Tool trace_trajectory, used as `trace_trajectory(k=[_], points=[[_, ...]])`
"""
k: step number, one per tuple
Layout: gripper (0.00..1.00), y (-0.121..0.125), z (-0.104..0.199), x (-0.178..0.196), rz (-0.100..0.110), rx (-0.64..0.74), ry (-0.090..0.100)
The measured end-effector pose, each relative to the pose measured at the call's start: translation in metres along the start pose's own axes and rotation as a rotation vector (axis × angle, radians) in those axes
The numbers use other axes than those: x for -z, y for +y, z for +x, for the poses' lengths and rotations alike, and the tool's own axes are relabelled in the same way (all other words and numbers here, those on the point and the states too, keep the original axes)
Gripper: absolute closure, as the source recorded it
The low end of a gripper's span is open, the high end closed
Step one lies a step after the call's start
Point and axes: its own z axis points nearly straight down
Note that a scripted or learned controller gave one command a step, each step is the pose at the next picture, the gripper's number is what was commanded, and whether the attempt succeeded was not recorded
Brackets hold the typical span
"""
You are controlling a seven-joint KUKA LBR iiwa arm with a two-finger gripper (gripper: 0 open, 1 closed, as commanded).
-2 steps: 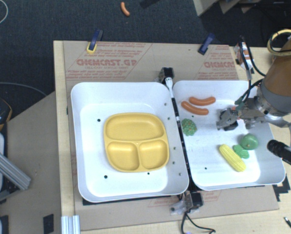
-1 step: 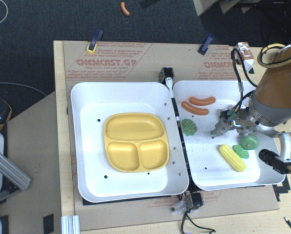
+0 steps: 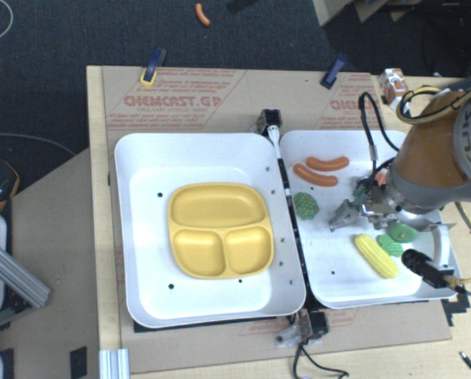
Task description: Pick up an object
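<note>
From above, the bench carries two shallow white bins side by side: the left bin (image 3: 133, 212) and the right bin (image 3: 330, 279). The left bin holds one thing, a yellow divided tray (image 3: 220, 229) with three compartments, one long one at the far side and two smaller ones at the near side, lying flat near the bin's middle. The right bin holds the loose objects: two sausages, one (image 3: 328, 163) lying farther back and the other (image 3: 315, 177) just beside it toward the camera, nearly parallel; one green broccoli piece (image 3: 305, 205) close to the bin's left wall; one yellow corn cob (image 3: 375, 255) lying at a slant near the bin's front right; and one green piece (image 3: 395, 239) touching the corn's far end, partly hidden by the arm. The gripper (image 3: 344, 215) hangs low over the middle of the right bin, between the broccoli and the corn, with its metal fingers spread apart and nothing between them. One more small orange sausage (image 3: 202, 13) lies on the dark floor beyond the bench.
</note>
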Motion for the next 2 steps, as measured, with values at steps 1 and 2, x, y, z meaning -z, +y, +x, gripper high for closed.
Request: trace_trajectory(k=[1, 2], points=[[0.00, -0.001, 0.001, -0.031, -0.002, -0.001, 0.000], [1.00, 0.000, 0.000, -0.018, -0.007, -0.002, -0.002]])
